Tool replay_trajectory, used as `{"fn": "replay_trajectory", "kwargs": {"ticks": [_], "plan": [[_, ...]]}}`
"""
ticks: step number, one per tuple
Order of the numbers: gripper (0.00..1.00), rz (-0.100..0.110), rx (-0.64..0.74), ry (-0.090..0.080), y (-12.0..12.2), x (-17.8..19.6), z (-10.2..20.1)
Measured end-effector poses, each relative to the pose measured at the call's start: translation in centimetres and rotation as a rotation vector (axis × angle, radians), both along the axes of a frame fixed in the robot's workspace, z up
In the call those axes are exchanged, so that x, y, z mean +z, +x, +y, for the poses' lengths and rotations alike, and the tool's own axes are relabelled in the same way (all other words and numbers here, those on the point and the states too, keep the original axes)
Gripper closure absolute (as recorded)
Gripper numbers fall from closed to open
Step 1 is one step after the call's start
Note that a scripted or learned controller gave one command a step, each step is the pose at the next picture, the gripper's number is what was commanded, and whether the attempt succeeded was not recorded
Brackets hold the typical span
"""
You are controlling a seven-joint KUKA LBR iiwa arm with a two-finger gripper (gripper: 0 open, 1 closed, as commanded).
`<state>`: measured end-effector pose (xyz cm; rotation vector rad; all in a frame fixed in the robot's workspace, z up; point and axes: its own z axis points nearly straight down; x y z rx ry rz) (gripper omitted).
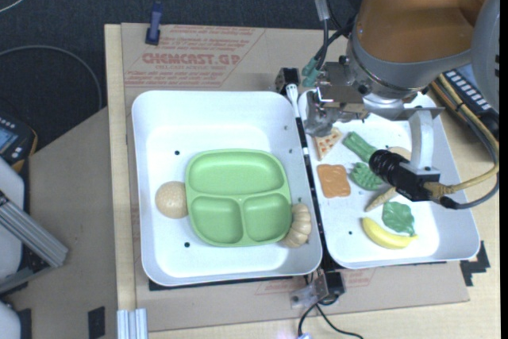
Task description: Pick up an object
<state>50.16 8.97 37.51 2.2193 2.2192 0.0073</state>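
Right bin (456, 246): gripper (320, 121) at left wall.

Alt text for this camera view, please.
The gripper sits low over the right bin, by a waffle piece, a toast slice, a banana and green toys. The left bin holds a green divided plate.

Bench (119, 171), topped with printed cardboard, is carrying two white bins side by side. Gripper (321, 119) is hanging over their shared edge: left bin (151, 171) is lying to its left, right bin (452, 238) beneath and to its right.
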Motion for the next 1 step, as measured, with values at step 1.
{"fn": "replay_trajectory", "kwargs": {"ticks": [1], "plan": [[1.00, -0.001, 0.001, -0.001, 0.15, 0.84, 0.10]]}}
